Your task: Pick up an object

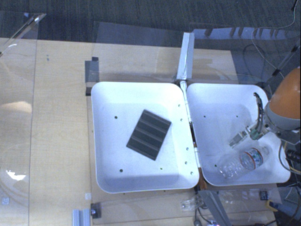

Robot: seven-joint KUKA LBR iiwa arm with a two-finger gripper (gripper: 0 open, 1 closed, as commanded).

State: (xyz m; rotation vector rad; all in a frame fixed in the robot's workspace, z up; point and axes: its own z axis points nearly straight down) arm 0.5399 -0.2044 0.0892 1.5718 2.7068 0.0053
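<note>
Gripper [241,136] low in right bin [211,98], above clear bottle [242,161]; finger state impossible to tell, arm cut off at right. Dark ribbed slab [148,134] in left bin [106,126].

text: none legible | bottle [242,162] label: too blurred to read

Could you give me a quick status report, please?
Gripper low in right bin, above clear bottle. Nothing visibly held. Dark ridged block in left bin.

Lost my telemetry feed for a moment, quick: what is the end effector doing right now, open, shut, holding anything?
End effector: over the right bin, just above the clear plastic bottle; nothing seen held; open or shut cannot be told.
</note>
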